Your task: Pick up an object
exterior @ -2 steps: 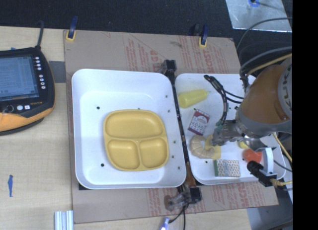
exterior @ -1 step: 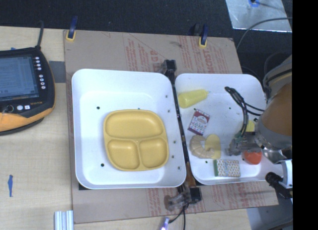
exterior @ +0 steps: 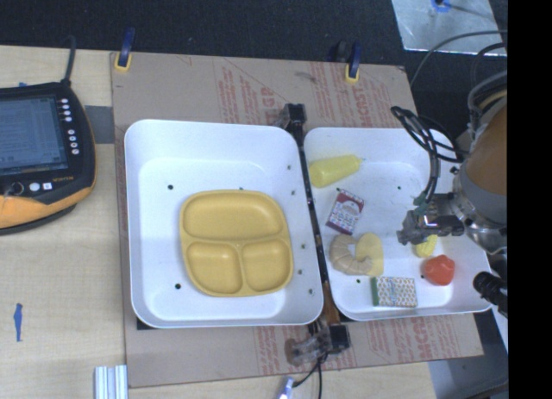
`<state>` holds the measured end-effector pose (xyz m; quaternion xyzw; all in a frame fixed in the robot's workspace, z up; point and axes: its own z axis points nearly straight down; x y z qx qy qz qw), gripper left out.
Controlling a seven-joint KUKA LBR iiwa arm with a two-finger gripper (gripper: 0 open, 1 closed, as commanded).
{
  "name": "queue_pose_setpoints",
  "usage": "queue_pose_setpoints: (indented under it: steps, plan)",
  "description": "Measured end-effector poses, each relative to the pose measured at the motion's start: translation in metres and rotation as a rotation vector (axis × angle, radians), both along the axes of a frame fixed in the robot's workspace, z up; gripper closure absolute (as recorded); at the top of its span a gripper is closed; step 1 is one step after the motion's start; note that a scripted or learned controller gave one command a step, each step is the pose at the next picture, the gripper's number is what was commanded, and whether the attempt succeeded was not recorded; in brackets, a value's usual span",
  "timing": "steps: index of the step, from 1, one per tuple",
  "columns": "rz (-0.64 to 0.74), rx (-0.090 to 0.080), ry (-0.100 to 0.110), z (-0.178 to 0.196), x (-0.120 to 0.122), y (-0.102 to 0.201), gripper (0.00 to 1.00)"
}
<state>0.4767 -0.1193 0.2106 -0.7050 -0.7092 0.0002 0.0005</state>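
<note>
My gripper (exterior: 424, 227) hangs low over the right side of the right bin (exterior: 379, 149). A small yellow object (exterior: 427, 248) lies directly below it and is partly hidden by it; whether they touch is unclear. Just below and to the right lies a red rounded object (exterior: 439, 270). A pale yellow pastry-like piece (exterior: 358, 253) sits in the bin's middle, with a small red and white box (exterior: 346, 212) above it. A yellow elongated object (exterior: 333, 170) lies near the bin's upper left. A green and white packet (exterior: 396, 291) rests by the front wall.
The left bin (exterior: 155, 152) holds a yellow divided plate (exterior: 235, 241). A tablet-like controller (exterior: 39, 152) sits on the bench at far left. Clamps (exterior: 296, 116) join the bins at the back and front. Cables (exterior: 423, 134) loop above the gripper.
</note>
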Motion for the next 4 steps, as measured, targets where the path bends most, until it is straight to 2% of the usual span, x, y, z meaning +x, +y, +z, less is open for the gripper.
queue_pose_setpoints:
  steps: [1,2,3,4]
  plan:
    - [-0.001,0.0,0.001,0.0,0.0,0.0,0.0]
    - [-0.001,-0.002,-0.002,-0.114,0.0,0.009,0.0]
    - [0.0,-0.001,0.001,-0.119,-0.001,-0.001,0.0]
    - [0.005,-0.002,0.004,-0.109,-0.002,-0.001,1.0]
